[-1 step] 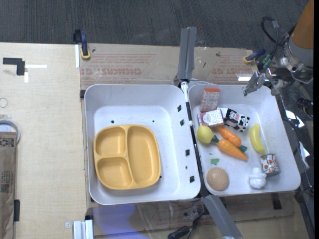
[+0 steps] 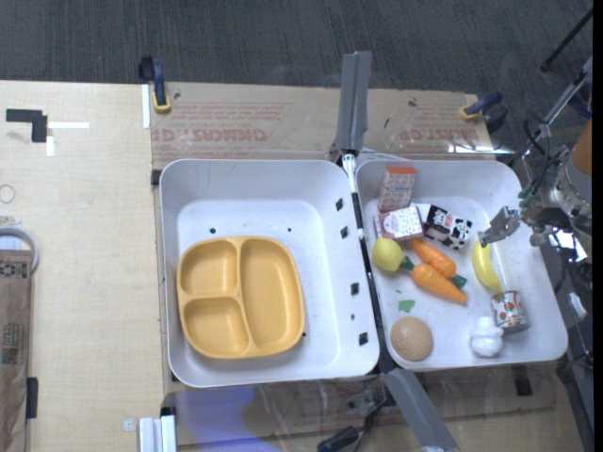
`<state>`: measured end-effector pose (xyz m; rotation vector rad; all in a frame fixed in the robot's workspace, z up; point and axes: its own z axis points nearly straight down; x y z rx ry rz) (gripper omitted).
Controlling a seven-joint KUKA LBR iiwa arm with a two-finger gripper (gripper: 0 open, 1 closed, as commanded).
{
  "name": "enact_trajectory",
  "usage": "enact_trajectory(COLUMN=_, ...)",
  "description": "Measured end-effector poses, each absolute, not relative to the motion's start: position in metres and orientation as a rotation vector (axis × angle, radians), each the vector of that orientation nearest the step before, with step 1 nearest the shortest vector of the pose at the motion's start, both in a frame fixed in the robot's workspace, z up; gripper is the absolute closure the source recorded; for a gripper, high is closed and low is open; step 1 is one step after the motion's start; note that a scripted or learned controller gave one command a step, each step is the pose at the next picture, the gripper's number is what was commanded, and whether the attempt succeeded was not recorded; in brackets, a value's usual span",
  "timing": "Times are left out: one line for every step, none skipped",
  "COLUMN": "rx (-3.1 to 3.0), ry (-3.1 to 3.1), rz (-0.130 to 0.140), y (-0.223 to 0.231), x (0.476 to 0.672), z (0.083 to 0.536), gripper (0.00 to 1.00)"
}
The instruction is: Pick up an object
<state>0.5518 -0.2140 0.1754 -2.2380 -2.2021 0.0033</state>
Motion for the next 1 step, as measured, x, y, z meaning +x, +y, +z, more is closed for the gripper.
enact_trajectory(rx=-2.085, ry=-2.34, rz=-0.008, y=-0.2114, x=0.5539, z=0.091, gripper=0.0)
